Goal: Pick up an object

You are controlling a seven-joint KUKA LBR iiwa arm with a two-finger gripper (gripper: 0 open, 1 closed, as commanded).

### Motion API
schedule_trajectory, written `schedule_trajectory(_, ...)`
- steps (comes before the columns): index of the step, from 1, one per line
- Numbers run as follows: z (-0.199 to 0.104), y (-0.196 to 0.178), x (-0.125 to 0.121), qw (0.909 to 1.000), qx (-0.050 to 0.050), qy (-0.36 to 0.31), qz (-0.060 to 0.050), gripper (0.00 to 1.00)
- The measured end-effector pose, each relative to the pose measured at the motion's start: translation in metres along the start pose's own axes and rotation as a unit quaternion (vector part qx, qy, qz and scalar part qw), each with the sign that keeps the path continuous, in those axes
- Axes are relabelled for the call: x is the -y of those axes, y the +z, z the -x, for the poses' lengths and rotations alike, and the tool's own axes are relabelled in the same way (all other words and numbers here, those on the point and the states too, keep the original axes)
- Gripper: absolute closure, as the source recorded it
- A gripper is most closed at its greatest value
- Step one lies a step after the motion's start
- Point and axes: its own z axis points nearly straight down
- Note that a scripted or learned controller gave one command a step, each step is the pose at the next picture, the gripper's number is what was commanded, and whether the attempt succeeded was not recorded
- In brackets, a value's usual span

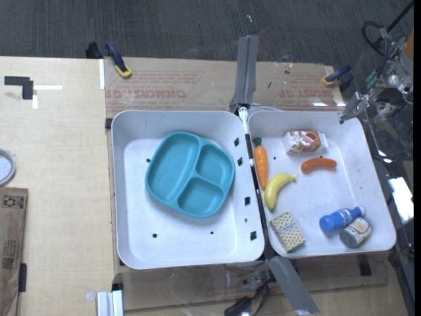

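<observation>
I see a blue plastic plate with three parts (pixel 190 174) lying flat in the left shallow white bin (pixel 131 242). It sits a bit above the middle of that bin, touching nothing else. A grey metal bar (pixel 247 71) stands up behind the spot where the two bins meet. A flat brown cardboard sheet with red letters (pixel 184 87) lies behind the bins. Two blue and yellow clamps hold it, one at the left corner (pixel 118 61) and one at the right (pixel 335 78). On the pale wooden bench (pixel 52 143), far left, I see a roll of clear tape (pixel 5 168) and a brown paper bag (pixel 12 242) just below it.
</observation>
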Motion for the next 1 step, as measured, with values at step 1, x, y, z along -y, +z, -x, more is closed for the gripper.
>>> schedule_trajectory(1, 0.0048, -0.0331, 0.0123, 0.9912, 0.001, -0.132, 0.002, 0.0)
